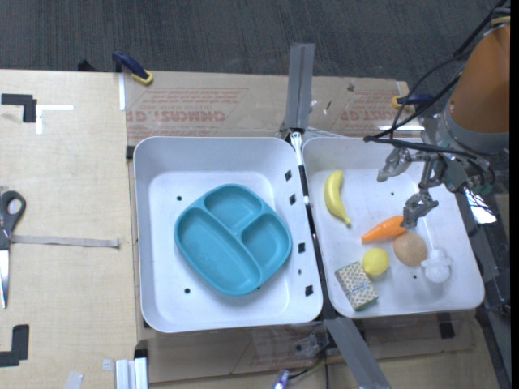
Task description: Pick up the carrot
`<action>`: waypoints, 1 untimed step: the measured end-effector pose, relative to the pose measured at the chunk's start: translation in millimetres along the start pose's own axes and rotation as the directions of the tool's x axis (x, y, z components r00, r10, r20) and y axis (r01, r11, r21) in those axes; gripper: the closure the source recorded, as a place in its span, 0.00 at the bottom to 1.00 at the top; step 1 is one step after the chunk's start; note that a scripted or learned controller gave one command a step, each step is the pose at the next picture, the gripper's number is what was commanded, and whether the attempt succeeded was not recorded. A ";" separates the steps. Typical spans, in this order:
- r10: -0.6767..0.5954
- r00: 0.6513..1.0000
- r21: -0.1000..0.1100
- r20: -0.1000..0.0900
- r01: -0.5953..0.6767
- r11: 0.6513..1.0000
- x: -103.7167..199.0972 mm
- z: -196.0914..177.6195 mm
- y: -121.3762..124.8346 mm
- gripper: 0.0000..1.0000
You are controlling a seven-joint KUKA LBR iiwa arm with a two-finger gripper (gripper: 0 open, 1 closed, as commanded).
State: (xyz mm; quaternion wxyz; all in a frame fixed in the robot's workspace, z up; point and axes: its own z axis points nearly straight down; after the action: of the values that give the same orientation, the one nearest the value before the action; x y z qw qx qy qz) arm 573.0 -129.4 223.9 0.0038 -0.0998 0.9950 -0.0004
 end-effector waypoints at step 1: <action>-0.083 0.997 0.000 -0.002 0.083 0.997 17.5 130.5 -27.9 0.00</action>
State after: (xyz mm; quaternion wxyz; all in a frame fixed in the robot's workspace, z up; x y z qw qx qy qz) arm 562.3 -160.2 93.3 0.0029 -0.1413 0.9900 -0.0006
